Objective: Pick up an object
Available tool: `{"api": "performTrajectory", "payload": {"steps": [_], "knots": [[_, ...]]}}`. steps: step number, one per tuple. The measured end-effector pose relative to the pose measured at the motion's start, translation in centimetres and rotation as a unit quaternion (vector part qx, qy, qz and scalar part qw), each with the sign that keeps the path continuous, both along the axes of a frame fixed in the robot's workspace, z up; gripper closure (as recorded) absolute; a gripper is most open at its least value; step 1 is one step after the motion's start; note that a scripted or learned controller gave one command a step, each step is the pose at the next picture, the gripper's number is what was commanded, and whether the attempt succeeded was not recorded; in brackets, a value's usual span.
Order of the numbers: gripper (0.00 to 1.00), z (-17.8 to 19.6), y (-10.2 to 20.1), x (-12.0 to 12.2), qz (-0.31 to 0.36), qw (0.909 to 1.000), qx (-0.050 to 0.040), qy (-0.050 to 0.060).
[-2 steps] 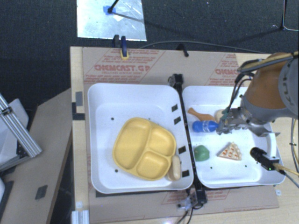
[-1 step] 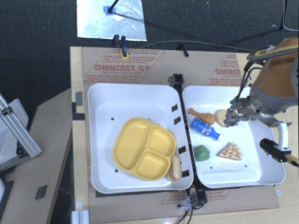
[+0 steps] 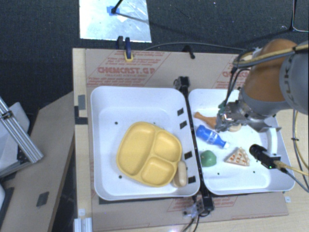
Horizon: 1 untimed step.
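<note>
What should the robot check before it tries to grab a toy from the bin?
1. End effector is over the right bin: ok.
2. Toys are in reach there: blue bottle, green ball, pizza slice, orange piece: ok.
3. A toy is between the fingers: cannot tell.
4. Blue bottle lies apart from the green ball: ok.
5. Yellow tray sits in the left bin, out of the way: ok.
</note>
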<state>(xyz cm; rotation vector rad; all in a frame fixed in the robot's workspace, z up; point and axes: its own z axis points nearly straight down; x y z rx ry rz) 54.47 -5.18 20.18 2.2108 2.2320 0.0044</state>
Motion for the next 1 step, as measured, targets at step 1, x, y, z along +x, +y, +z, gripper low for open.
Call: {"api": "performTrajectory", "payload": {"steps": [1], "knots": [[1.0, 1.14, 4.64, -0.4, 0.0, 1.0, 0.0001, 0.0]]}}
